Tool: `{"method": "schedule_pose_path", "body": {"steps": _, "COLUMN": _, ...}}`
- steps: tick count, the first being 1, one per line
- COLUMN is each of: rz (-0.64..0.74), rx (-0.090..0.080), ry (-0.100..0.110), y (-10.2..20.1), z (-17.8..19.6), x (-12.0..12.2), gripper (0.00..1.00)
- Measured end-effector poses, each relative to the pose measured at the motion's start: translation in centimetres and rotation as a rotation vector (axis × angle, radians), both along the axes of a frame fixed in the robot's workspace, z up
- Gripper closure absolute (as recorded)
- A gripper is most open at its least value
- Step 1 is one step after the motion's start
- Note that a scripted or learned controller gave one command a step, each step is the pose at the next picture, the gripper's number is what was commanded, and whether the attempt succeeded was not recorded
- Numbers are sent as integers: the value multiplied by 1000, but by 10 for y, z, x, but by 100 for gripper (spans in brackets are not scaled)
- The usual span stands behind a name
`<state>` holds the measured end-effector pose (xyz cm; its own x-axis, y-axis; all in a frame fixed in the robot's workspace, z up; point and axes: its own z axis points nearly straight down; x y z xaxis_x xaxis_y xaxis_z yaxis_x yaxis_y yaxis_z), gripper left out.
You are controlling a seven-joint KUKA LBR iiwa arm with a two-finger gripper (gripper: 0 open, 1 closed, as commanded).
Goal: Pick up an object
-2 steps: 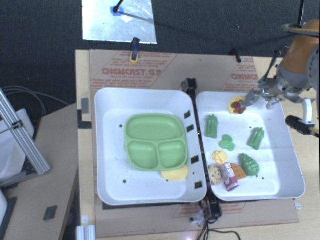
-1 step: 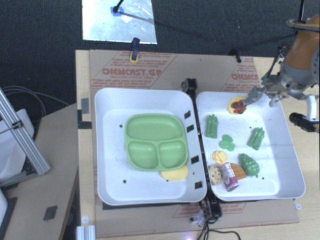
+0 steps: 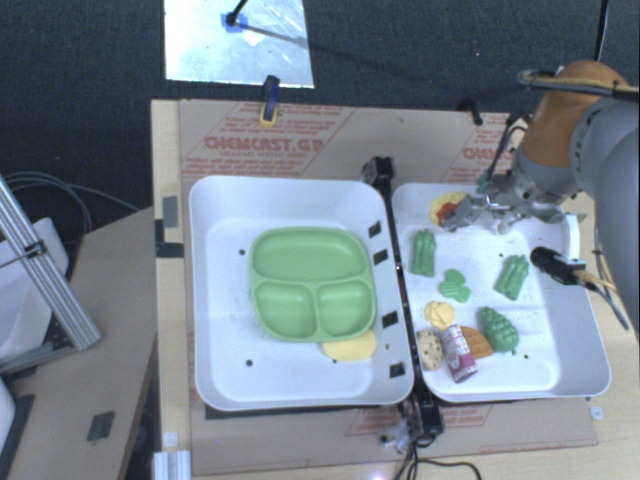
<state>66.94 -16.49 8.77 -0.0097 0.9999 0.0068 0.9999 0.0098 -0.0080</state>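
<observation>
Hand [image 3: 478, 208] is low over the back-left corner of the right bin [image 3: 575, 368], just beside a yellow-and-red toy food piece [image 3: 445, 208]. Can't tell how the hand is set; the metal at the tip is too blurred and small, and nothing visibly sits in it. My read: still the approach/descend step, pick not yet made. The closest candidate is that yellow-red piece, but it sits tight to the bin wall, so I'd come straight down and stay clear of the rim; a slanted entry would likely push it into the corner. Easier targets lie further forward: a green pickle-like piece [image 3: 423, 253], a small green leafy piece [image 3: 455, 286], another green piece [image 3: 511, 276], and a bumpy green one [image 3: 498, 329]. The front cluster is crowded: a yellow piece [image 3: 439, 314], a cookie-like round [image 3: 430, 348], and a red-labelled can [image 3: 459, 354] touch or nearly touch, so there's a risk of a double grab. The left bin [image 3: 225, 368] holds a green divided tray [image 3: 310, 283] with a yellow disc [image 3: 350, 347] at its front edge. Both bins sit on a cardboard sheet [image 3: 300, 138] on the counter, with a blue-yellow clamp [image 3: 270, 100] at the back edge, dark carpet, and a shiny foil square [image 3: 240, 28] behind. Cables run at the left and front.
</observation>
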Motion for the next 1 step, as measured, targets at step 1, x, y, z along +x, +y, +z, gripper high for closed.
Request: {"method": "schedule_pose_path", "body": {"steps": 1, "rz": -10, "rx": -13, "ry": -21, "y": -45, "z": 94, "x": 1, "gripper": 0}}
